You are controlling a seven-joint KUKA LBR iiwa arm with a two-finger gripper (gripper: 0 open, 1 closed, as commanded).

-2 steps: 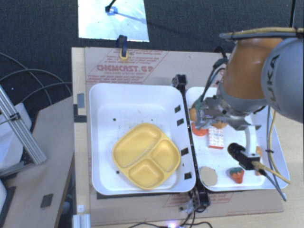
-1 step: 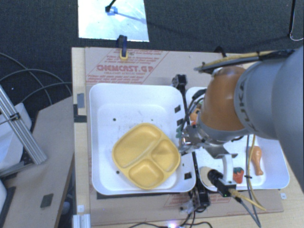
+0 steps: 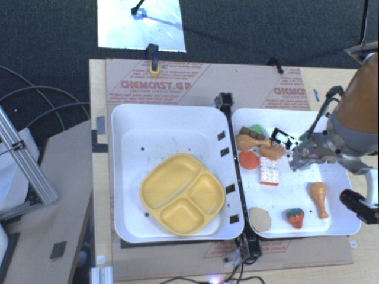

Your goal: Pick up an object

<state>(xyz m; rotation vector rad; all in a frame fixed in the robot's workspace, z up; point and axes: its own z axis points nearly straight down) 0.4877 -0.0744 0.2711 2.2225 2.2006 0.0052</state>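
Grey gripper hovers over the right bin's middle, finger state cannot be told. Nearest candidate: red-and-white packet, just beside, toward the bin's inner edge. Judgement: centre over it, descend square, then close.

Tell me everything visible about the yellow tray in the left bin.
The yellow tray is a rounded, plastic-looking plate with three compartments: one large, two smaller. It lies flat and turned at an angle on the floor of the left bin, toward the bin's near side. It looks empty. Only the bin touches it.
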